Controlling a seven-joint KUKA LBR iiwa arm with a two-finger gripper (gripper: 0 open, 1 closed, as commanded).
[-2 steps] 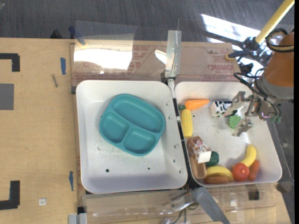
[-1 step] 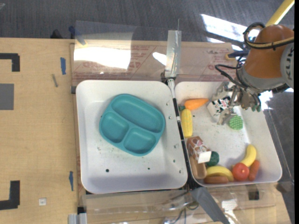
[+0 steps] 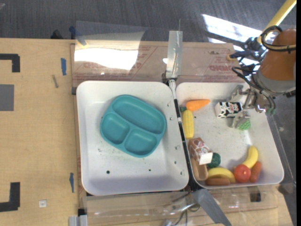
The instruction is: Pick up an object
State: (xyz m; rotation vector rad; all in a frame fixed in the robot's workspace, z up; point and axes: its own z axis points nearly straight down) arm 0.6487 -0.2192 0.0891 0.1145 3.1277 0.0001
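The right bin (image 3: 277, 159) holds several toy foods. An orange carrot (image 3: 197, 104) and a yellow corn cob (image 3: 187, 122) lie by its left wall. A black-and-white carton (image 3: 228, 108) sits near the far side, and a small green piece (image 3: 244, 124) lies just right of it. My gripper (image 3: 247, 108) hangs low over the far right part of this bin, right beside the carton and just above the green piece. Nothing is visibly lifted.
A teal divided plate (image 3: 133, 125) lies in the left bin (image 3: 89, 173). In the right bin's near end are a banana (image 3: 252, 156), a tomato (image 3: 242, 173), a brown-wrapped snack (image 3: 199, 150) and other pieces. The divider (image 3: 180, 140) runs between the bins.
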